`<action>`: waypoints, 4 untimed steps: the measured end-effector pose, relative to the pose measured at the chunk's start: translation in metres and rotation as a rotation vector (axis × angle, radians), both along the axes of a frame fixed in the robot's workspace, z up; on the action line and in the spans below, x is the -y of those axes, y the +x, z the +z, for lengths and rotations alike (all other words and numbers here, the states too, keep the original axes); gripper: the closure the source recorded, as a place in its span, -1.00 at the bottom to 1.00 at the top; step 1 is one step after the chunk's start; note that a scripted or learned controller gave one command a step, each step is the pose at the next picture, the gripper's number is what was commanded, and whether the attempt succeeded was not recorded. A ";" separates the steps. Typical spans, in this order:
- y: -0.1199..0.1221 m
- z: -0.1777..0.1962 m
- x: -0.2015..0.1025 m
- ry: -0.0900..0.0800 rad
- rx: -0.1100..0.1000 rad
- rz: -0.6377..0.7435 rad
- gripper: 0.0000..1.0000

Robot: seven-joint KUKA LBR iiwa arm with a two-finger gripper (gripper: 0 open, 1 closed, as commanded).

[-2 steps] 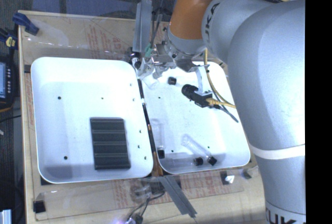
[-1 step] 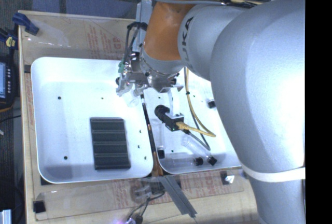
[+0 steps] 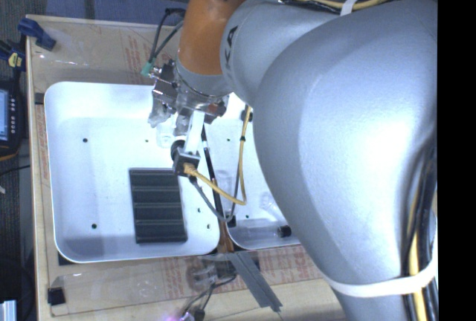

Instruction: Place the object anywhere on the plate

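Observation:
A dark ribbed rectangular plate lies flat in the left bin, toward its near side. My gripper hangs over the far right part of that bin, above and beyond the plate and apart from it. The wrist with its orange band and a bundle of cables cover the space under the gripper. I cannot make out any object held at the gripper's tip.
The big grey arm covers most of the right bin, where a small clear thing with a dark tip lies in the near corner. A blue clamp sits at the bench's far left corner.

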State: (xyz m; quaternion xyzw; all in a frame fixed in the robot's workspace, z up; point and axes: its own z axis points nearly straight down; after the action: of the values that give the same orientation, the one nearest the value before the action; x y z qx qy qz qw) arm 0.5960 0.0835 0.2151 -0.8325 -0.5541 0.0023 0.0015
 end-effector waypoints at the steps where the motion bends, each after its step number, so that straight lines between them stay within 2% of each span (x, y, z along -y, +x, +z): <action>1: -0.120 -0.122 -0.043 0.005 0.004 -0.163 1.00; 2: -0.117 0.027 -0.035 0.000 0.003 -0.316 1.00; 3: -0.121 -0.125 -0.080 -0.005 -0.001 -0.800 1.00; 4: -0.120 0.004 -0.075 0.000 0.002 -0.625 1.00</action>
State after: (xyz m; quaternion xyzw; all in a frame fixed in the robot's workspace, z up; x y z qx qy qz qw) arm 0.4759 0.1583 0.2191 -0.9625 -0.2711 0.0010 0.0017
